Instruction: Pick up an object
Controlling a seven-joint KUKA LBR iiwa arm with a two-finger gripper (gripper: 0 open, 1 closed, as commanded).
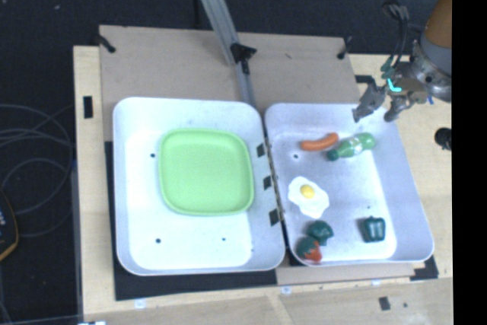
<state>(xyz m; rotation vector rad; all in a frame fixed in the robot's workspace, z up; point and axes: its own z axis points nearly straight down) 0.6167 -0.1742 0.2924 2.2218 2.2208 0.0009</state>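
The right bin (pixel 396 186) holds an orange sausage (pixel 318 141), a green bottle (pixel 351 147) lying on its side, a fried egg (pixel 308 194), a green and red vegetable (pixel 314 238) near the front wall, and a dark green pepper (pixel 372 229). My gripper (pixel 379 108) hangs over the bin's far right corner, above and to the right of the bottle. Its two fingers stand apart with nothing between them.
The left bin (pixel 137 164) carries a light green square plate (pixel 205 171). A grey metal pole (pixel 217 4) slants from the top of the view down to the gap between the bins. Bare bench surface runs behind the bins.
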